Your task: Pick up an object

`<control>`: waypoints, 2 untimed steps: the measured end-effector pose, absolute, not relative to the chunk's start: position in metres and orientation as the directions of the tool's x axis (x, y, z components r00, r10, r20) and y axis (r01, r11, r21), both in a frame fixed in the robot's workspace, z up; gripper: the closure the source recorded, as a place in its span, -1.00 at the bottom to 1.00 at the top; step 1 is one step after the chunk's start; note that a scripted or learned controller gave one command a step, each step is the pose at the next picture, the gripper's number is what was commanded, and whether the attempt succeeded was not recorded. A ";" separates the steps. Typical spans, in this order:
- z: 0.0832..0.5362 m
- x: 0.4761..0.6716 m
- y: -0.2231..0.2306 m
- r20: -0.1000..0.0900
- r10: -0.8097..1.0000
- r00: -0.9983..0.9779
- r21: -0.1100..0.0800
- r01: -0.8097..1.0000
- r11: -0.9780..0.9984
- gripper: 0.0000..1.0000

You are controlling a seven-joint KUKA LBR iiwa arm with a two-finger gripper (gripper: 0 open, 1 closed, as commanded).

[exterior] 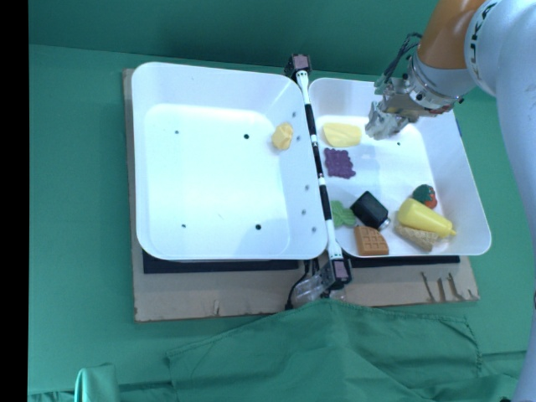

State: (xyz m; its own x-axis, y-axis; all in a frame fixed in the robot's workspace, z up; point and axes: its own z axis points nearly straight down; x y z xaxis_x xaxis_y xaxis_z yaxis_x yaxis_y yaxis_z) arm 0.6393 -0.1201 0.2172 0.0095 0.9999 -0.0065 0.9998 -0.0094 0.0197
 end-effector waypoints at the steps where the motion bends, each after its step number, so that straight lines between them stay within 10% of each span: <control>1: 0.230 0.641 -0.121 -0.009 1.000 0.013 0.026 1.000 -0.013 1.00; 2: 0.225 0.667 -0.142 -0.004 1.000 0.004 0.006 1.000 -0.004 1.00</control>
